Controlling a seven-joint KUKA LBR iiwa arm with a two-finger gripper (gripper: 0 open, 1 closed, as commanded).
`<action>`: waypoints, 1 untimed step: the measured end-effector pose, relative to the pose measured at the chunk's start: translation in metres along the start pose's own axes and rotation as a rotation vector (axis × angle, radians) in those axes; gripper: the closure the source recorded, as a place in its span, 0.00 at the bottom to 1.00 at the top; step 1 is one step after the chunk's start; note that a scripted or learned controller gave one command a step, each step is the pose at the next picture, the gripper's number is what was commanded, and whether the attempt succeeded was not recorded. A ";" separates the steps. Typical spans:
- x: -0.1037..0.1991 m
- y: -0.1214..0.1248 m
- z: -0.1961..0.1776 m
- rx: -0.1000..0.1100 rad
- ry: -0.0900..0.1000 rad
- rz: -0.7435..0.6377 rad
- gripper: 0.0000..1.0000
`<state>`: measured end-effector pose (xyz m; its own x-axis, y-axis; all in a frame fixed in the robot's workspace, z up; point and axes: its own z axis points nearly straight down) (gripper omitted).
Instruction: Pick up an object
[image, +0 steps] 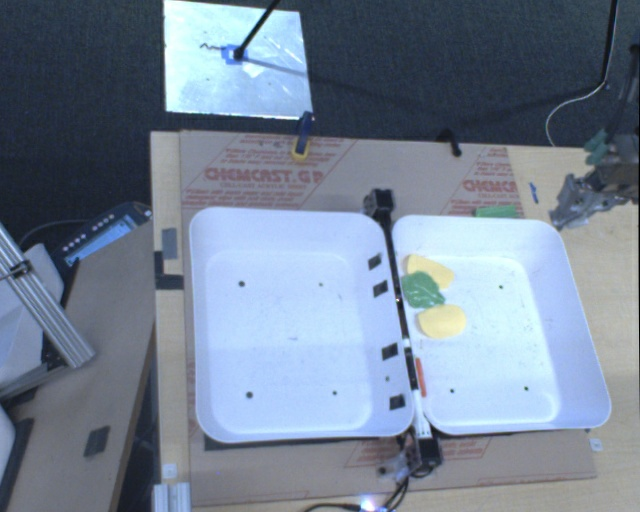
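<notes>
Left bin (290, 320) is lying bare-floored on the surface (540, 170). Right bin (500, 330) is holding three small objects near its left wall: a yellow piece (428, 269), a green piece (421, 291) touching it just below, and another yellow piece (441, 321). The pincer (578, 203) is hanging at the far right, outside the bins, well apart from the objects; grip state cannot be made out.

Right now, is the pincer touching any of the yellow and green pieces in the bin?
Apart. The camera view shows the pincer outside the right bin, well away from the green piece and yellow pieces.
</notes>
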<state>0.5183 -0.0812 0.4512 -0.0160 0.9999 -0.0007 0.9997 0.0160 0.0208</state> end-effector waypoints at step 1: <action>0.107 -0.013 0.239 0.031 0.003 0.006 1.00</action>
<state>0.5082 0.0252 0.2115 -0.0102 0.9999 0.0027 0.9999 0.0102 -0.0104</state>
